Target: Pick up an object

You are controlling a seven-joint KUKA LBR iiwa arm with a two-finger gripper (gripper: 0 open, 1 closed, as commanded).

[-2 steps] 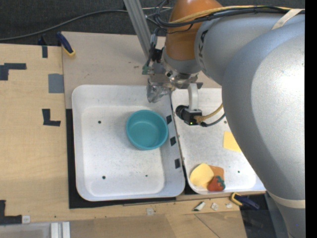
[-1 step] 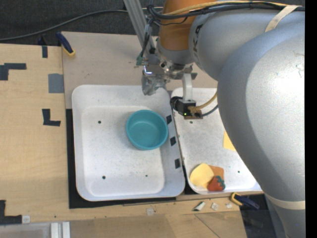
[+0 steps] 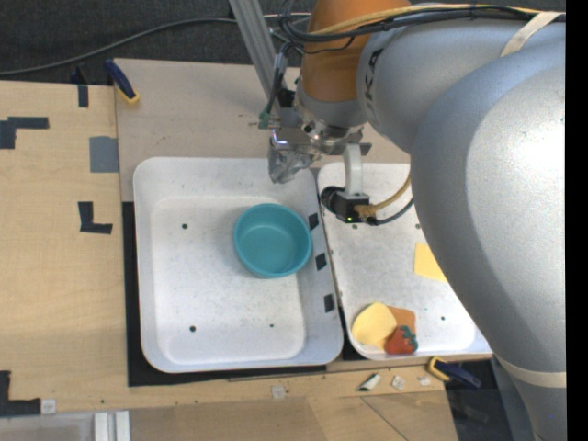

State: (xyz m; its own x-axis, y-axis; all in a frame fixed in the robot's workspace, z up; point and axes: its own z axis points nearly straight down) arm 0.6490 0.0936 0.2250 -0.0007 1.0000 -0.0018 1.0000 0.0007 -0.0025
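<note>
A teal bowl [image 3: 272,240] sits upright in the left bin [image 3: 184,274], near its right side. My gripper [image 3: 287,166] hangs over the back right corner of that bin, just above and behind the bowl, with nothing visible between its fingers. In the right bin [image 3: 386,265] lie a yellow wedge [image 3: 429,263], a pale yellow round piece [image 3: 372,324] and a small red strawberry-like item [image 3: 401,341] with an orange piece [image 3: 404,320] behind it. The big grey arm covers much of the right bin.
A blue-and-yellow clamp [image 3: 122,81] lies on the bench at the back left, another [image 3: 450,371] at the front right. A grey metal post [image 3: 253,26] slants up behind the gripper. Black cables run along the back.
</note>
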